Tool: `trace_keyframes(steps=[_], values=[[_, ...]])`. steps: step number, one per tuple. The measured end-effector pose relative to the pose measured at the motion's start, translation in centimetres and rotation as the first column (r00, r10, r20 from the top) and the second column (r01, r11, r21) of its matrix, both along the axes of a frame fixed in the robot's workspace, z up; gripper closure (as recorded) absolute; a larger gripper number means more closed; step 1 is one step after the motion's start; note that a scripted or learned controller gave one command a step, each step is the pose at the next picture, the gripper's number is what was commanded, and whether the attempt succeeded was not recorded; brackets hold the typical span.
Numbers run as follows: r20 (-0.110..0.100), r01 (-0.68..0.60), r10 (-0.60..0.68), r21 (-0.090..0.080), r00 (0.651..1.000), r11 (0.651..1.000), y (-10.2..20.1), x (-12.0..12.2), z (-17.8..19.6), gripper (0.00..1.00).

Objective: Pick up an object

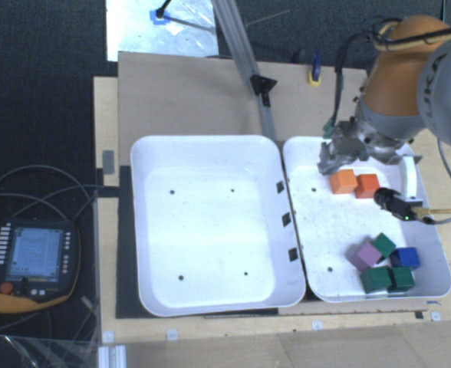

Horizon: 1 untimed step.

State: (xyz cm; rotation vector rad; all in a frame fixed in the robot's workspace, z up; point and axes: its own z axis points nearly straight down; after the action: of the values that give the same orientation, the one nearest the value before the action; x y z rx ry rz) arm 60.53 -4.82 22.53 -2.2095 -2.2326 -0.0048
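Note:
My gripper (334,158) hangs low over the far part of the right bin (317,282), just left of and above two orange blocks. The nearer orange block (344,181) lies right below the gripper, and a darker orange one (366,185) touches its right side. The arm's grey wrist and orange band (406,60) cover the bin's far right corner. In the bin's near right corner sits a cluster: a purple block (364,254), a blue block (406,257) and green blocks (376,280).
The left bin (145,205) lies beside the right one, joined by dark clips. A grey slanted pole (241,44) crosses the back of the bench. A teach pendant (30,263) with cables lies on the floor at left.

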Motion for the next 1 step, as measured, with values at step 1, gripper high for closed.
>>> trace_keyframes(steps=[1], values=[[0.000, -0.001, 0.001, 0.000, 1.000, 1.000, 5.94, 1.17, -0.63, 1.00]])
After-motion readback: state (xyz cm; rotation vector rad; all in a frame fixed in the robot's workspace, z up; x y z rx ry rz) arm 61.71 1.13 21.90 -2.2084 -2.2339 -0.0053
